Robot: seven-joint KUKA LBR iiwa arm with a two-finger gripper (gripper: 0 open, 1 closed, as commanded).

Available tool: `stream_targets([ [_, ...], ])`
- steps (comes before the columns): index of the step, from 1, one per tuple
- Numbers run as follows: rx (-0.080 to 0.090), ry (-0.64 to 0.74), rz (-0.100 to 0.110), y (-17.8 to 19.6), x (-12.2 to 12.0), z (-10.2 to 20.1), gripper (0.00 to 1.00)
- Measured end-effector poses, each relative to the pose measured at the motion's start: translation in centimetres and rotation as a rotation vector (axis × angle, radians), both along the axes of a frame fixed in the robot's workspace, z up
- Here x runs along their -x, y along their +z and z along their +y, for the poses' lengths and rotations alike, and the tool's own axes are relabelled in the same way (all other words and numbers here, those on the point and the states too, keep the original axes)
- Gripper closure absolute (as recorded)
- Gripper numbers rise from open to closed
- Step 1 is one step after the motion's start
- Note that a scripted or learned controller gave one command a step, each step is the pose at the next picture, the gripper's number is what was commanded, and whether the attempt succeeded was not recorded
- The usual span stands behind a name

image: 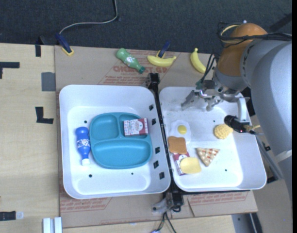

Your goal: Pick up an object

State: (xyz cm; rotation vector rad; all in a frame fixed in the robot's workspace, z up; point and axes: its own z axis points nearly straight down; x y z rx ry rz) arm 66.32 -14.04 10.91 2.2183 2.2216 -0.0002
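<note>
The gripper [200, 102] is hovering open and empty in the right bin [245, 178]; the egg [182, 128] is lying near, below-left.

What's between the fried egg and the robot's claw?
Nothing. In the camera view, bare white floor of the right bin separates the fried egg from the gripper above it.

You have two white bins: the left bin [71, 130] holds a turquoise divided tray [120, 152], a red-and-white carton [135, 127] and a blue bottle [82, 143] with a white cap. The right bin [245, 169] shows a white-and-yellow egg [181, 128], brown toast [176, 144], and a tan, red-dotted pizza slice [207, 155]. On the far side lie a green bottle [129, 60] and two yellow bananas [161, 60].
</note>
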Motion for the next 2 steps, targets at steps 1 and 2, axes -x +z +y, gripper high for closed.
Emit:
stream_targets([
  [1, -0.001, -0.001, 0.000, -2.3, 5.9, 3.8, 0.00],
  [2, 0.001, -0.002, -0.009, -1.1, 5.7, 3.8, 1.00],
])
